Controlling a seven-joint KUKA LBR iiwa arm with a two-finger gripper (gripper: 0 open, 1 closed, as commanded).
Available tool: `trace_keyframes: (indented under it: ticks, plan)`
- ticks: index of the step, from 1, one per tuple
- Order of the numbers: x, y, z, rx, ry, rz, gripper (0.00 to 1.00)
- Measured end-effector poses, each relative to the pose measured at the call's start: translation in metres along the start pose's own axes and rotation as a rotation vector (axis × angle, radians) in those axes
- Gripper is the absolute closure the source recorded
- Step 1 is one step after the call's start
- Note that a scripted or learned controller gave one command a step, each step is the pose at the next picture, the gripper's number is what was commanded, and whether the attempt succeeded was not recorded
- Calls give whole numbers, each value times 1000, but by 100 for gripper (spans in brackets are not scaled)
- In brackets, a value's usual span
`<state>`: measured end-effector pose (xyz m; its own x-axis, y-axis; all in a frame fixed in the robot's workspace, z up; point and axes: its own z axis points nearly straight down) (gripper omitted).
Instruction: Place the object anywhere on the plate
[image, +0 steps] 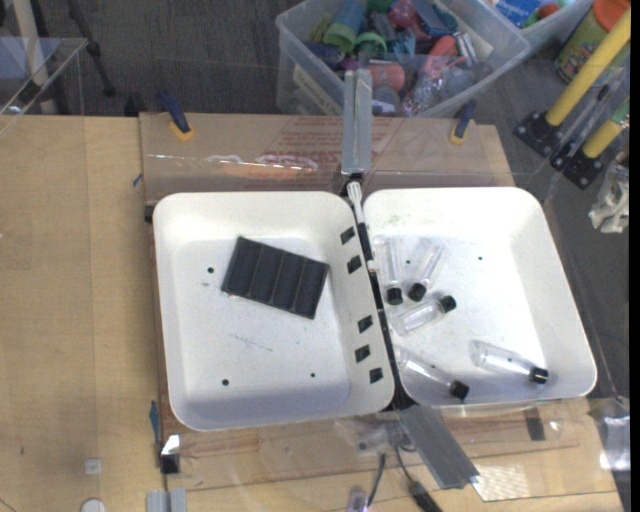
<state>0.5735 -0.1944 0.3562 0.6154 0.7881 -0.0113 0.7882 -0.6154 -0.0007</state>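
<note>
Vials (418, 290): five clear plastic ones with black caps, all lying in right bin (560, 300), lower right of frame. Three cluster near bin's left wall, caps close together; one (432, 375) lies lower along divider; one (508, 362) sits apart toward lower right corner. Plate (275, 277): one dark ribbed rectangle, tilted, flat in left bin (200, 400), upper centre. Two bins side by side on wooden surface (60, 300). Storage tub (400, 45) of coloured items at top. Gripper state: cannot tell.

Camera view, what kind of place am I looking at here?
Probably a robotics lab bench: two white bins taped side by side, clear vials with black caps, a dark ridged plate, and a clear tub of toys behind.
</note>
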Motion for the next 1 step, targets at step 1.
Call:
trace_keyframes:
  ticks: [1]
  plan:
    - [0, 0, 0, 0, 0, 0, 0]
